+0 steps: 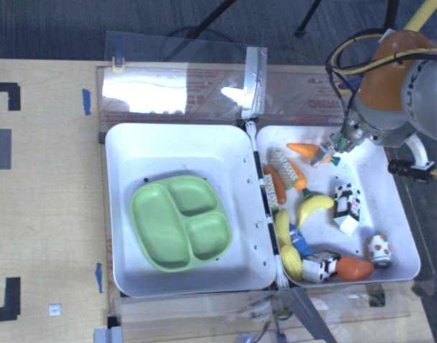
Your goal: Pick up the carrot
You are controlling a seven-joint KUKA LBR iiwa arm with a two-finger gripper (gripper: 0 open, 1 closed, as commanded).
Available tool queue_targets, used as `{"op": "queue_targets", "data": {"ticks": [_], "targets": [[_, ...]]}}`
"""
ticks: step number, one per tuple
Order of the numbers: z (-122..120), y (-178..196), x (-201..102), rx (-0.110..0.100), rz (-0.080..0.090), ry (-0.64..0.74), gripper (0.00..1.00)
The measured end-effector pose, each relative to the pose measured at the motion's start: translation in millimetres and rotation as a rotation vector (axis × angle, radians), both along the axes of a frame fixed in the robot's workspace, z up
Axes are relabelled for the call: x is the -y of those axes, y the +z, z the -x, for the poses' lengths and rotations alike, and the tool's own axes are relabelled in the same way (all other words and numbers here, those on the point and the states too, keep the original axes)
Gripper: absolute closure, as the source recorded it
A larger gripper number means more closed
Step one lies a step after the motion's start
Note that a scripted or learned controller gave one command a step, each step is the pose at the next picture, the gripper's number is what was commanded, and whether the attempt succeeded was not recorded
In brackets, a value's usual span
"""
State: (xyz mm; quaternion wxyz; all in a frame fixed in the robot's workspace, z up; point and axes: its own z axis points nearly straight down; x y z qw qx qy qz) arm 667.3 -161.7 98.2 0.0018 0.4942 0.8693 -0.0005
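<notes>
The carrot (301, 149) is orange and tapered, and lies at the back of the right bin (398, 213) with its tip pointing left. Its thick right end, with a bit of green beside it, meets my gripper (325, 153). The gripper reaches down from the upper right, under the orange band of the arm (390, 70). The gripper covers the carrot's end, so the contact is hidden.
In the right bin lie a banana (315, 207), an orange-red sausage-like toy (276, 185), a black-and-white carton (345, 204), a red tomato (355, 267) and a small spotted can (378, 247). The left bin (126, 148) holds a green divided plate (181, 222).
</notes>
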Motion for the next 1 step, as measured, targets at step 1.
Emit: {"op": "queue_targets", "data": {"ticks": [1], "targets": [[10.2,87.6,-92.9,0.002,-0.003,-0.132,1.0]]}}
